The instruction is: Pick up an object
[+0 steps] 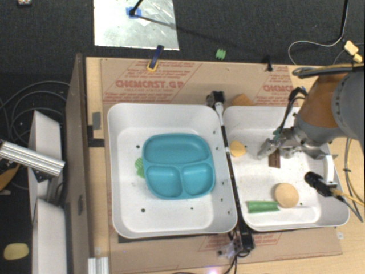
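- The pincer [272, 151] hangs low over the right bin [331, 213], the grey arm [328, 116] coming in from the right; whether it is open or closed cannot be told.
- A small dark brown piece [275, 160] sits just beneath the pincer; no grip on it can be made out.
- A small yellow round [237, 149] lies to the pincer's left, near the bin wall.
- A tan ball [286, 194] lies in front of the pincer, with a green stick [262, 206] just beside it.
- Well to the left, in the other bin [122, 210], lies a blue divided tray [177, 165], with something green [138, 165] poking out at its far side.
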Robot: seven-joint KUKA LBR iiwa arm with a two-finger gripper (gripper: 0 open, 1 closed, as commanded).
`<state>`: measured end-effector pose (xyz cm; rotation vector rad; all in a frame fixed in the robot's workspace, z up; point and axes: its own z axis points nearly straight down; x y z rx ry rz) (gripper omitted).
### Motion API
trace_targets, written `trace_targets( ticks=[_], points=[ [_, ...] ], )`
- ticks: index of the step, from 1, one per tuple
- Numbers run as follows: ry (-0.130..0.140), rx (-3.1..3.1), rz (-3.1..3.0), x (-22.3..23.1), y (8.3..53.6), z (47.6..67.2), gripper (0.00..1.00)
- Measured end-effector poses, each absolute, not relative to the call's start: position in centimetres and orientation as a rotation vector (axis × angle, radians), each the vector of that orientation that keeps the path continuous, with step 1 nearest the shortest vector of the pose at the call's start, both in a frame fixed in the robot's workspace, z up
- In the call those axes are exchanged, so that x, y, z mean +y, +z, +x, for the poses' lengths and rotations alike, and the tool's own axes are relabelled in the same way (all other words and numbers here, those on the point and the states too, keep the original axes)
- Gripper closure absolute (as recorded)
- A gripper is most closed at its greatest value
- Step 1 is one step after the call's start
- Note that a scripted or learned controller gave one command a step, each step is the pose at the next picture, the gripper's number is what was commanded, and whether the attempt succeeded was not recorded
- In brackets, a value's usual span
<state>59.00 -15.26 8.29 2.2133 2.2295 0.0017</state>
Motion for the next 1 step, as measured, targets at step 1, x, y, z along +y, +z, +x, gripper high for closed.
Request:
trace_targets(
  ticks=[1],
  points=[
    [0.003, 2.217, 2.218, -19.33, 9.0, 60.61, 0.0]
  ],
)
